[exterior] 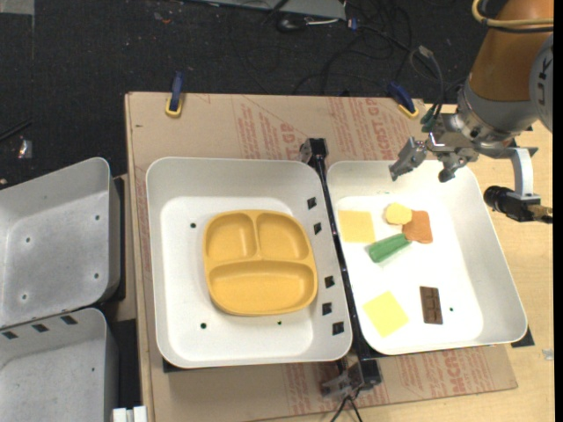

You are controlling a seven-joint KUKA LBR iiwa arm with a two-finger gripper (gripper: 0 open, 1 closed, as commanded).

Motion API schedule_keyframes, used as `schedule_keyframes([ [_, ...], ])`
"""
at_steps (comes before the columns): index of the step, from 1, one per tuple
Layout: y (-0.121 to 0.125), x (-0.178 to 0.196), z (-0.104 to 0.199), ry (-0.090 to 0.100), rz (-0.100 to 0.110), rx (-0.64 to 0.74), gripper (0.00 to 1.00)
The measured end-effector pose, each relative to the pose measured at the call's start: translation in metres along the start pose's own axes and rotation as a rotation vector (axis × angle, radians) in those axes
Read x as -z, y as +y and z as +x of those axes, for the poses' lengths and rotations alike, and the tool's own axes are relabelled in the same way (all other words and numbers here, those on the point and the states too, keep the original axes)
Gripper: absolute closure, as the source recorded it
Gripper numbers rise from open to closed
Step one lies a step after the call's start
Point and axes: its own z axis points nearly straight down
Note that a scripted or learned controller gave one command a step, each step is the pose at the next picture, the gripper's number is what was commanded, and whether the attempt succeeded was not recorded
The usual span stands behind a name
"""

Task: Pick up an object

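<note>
While the gripper [426, 161] is hovering with fingers spread and holding nothing over the right bin's [493, 275] far edge, the clustered yellow round piece [397, 213], orange piece [420, 226] and green piece [388, 248] are lying nearer, risking a crowded, slipping grasp.

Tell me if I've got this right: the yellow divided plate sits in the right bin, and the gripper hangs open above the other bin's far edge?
Not quite. The camera view shows the yellow divided plate in the left bin. The gripper does hang open above the right bin's far edge.
</note>
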Motion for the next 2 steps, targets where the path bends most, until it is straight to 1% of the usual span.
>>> schedule_keyframes([
  [1, -0.002, -0.052, -0.010, 0.000, 0.004, -0.003, 0.00],
  [2, -0.006, -0.098, -0.004, 0.001, 0.005, -0.002, 0.00],
])
